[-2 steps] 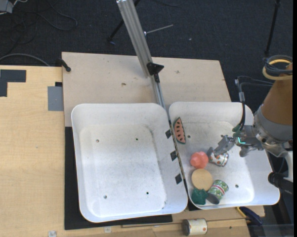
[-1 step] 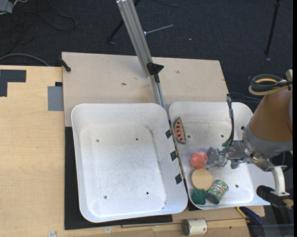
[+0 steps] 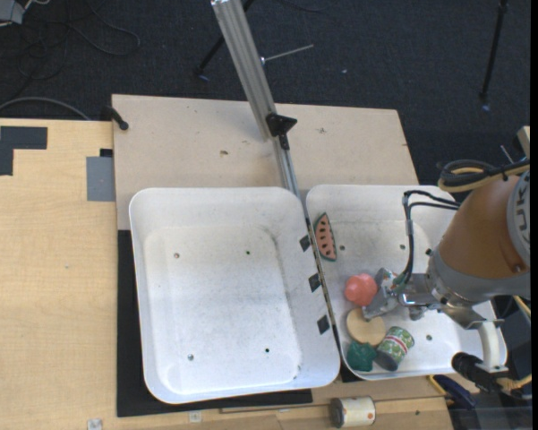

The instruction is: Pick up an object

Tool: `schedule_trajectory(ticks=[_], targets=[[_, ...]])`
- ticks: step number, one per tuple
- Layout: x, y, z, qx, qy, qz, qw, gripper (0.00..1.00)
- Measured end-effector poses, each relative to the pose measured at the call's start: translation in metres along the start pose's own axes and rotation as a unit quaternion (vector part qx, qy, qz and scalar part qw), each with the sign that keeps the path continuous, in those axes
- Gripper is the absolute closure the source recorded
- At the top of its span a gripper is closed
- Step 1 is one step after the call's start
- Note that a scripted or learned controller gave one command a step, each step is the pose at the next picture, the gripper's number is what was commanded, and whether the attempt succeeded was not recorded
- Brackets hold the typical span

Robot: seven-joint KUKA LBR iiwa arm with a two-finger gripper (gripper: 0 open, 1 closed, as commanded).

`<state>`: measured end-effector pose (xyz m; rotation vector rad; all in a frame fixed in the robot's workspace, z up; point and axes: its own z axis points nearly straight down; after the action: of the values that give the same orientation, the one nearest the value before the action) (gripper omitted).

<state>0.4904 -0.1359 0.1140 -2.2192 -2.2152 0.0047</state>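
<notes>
Over in the right bin (image 3: pixel 376 213), the gripper (image 3: pixel 382 301) sits low beside the red ball (image 3: pixel 360 288), likely lining up a grab; can't tell its grip state, honestly.

grey arm (image 3: pixel 483 271) with a broad orange band; black cables loop above it; metallic grey gripper (image 3: pixel 382 304).
</notes>
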Motion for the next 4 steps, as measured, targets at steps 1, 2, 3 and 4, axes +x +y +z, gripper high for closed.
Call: schedule_trajectory(ticks=[1, 2, 3, 4], targets=[[0.000, 0.001, 0.022, -0.003, -0.001, 0.000, 1.0000, 0.00], [-0.001, 0.000, 0.011, -0.003, 0.000, 0.003, 1.0000, 1.00], [-0.003, 0.011, -0.040, -0.004, -0.001, -0.001, 1.0000, 1.00], [-0.004, 0.012, -0.089, -0.004, -0.001, -0.001, 1.0000, 1.00]])
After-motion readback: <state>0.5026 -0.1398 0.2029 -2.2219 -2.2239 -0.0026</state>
